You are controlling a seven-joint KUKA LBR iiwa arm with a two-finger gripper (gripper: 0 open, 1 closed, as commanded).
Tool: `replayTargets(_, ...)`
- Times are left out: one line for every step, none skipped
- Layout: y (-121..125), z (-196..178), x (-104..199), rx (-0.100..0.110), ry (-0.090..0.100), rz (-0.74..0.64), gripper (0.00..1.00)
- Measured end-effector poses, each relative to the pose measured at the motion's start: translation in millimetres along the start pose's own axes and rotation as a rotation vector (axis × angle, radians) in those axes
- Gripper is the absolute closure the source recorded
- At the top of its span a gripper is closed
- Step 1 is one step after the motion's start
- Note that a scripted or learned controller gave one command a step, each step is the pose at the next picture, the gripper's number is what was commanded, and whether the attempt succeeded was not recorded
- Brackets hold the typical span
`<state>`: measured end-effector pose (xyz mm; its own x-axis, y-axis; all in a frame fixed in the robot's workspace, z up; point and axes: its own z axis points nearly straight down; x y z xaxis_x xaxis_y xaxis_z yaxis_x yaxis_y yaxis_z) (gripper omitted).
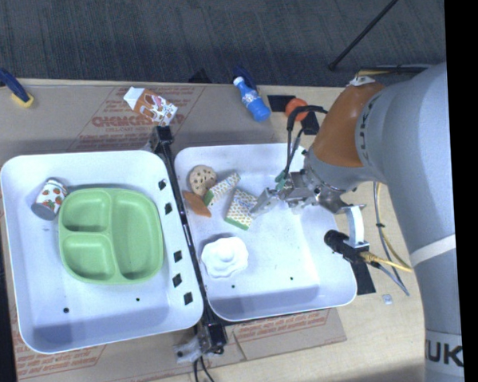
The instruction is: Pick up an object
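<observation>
We take the small green-patterned packet [241,208] as the thing to pick: it lies flat in the right bin [332,289], just left of our gripper [265,201], nearly touching the fingertips. It looks light, soft-sided and a little crinkly, so we judge it will deform and slide unless we pinch it across its narrow sides. We cannot tell how our fingers stand. Further left of them a round cookie [199,179], a light wrapper [223,186] and an orange piece [196,203] crowd together, close to the packet. Below the fingers sits a white cup [224,256]. Well left, the other bin [22,317] holds a green divided plate [111,232].
</observation>
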<state>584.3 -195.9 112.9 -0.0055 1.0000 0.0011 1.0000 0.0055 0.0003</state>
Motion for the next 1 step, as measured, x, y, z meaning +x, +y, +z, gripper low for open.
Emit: replayTargets(-90.0, 22.0, 11.0, 0.007, 0.001, -0.001, 0.0)
